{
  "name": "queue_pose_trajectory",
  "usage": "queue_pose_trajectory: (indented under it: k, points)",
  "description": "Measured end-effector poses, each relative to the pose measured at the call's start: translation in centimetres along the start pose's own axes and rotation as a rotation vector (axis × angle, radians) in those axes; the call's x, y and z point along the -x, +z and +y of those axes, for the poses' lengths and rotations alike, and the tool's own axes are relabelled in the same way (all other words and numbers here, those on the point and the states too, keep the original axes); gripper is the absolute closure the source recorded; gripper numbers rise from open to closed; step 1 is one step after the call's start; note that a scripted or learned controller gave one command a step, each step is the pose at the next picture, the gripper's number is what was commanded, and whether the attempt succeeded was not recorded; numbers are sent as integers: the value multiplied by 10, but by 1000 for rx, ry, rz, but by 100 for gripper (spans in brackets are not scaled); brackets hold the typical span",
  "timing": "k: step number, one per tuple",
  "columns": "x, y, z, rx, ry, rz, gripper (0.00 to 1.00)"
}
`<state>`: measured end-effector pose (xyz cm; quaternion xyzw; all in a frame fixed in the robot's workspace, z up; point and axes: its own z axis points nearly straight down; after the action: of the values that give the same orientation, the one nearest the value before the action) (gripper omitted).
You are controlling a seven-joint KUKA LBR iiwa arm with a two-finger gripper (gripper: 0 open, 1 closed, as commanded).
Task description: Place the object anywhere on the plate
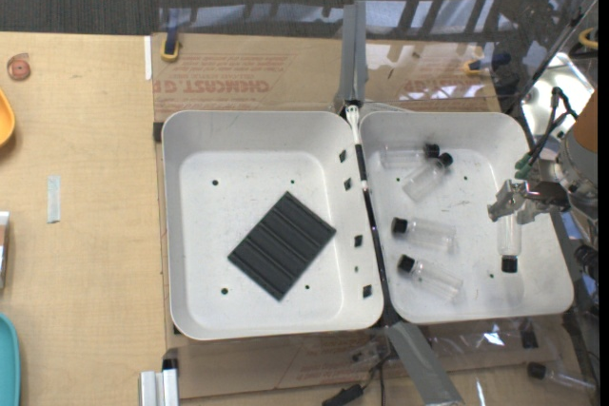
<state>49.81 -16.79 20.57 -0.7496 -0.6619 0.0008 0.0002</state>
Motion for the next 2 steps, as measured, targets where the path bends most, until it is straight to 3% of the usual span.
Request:
queue_pose_trajectory:
  k: [1,2]
  points:
    - [-82,-42,26,-2,-22,-1,100]
    - [-140,15,60,-1,-606,0,100]
